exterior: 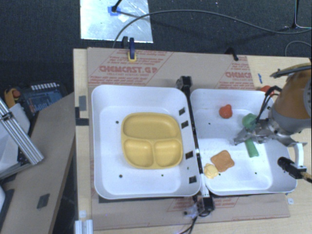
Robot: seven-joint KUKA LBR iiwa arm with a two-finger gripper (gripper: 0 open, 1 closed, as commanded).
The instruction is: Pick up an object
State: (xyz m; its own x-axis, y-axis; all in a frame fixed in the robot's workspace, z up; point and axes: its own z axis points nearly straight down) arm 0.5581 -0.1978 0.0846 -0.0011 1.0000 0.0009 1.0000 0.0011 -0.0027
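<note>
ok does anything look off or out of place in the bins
Nothing stands out. The yellow tray sits flat in the left bin; the red piece, green piece, brown piece and small yellow piece lie loose in the right bin.

Single fixed camera above bench, looking down at slant on both white bins (pixel 105 130), mid-distance.

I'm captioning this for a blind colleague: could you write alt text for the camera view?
A grey robot arm's gripper reaches from the right over a green stick-shaped toy in the right white bin, near an orange round toy and brown toast-shaped piece. The left white bin holds a yellow three-compartment plastic tray.
</note>
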